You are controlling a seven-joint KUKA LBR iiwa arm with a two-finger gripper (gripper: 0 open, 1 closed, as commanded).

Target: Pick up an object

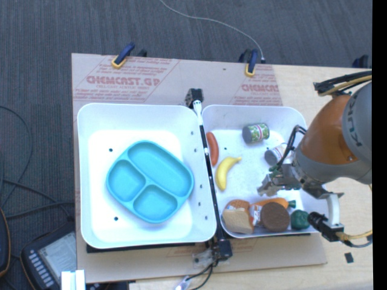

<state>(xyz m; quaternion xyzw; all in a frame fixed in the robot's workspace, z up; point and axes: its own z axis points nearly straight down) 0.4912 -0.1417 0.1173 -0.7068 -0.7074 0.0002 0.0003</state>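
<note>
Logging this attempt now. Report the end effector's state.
End effector: over the right bin, just right of the banana; whether it is open, closed or holding anything cannot be told.

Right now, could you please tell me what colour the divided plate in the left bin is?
The divided plate is light blue, clearest in the camera view.

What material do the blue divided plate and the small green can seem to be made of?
Blue divided plate: likely plastic, one even colour, smooth with a soft sheen and rounded moulded edges. Small green can: probably metal or a plastic toy; grey shiny end, green printed label around it. The picture leaves this open.
</note>
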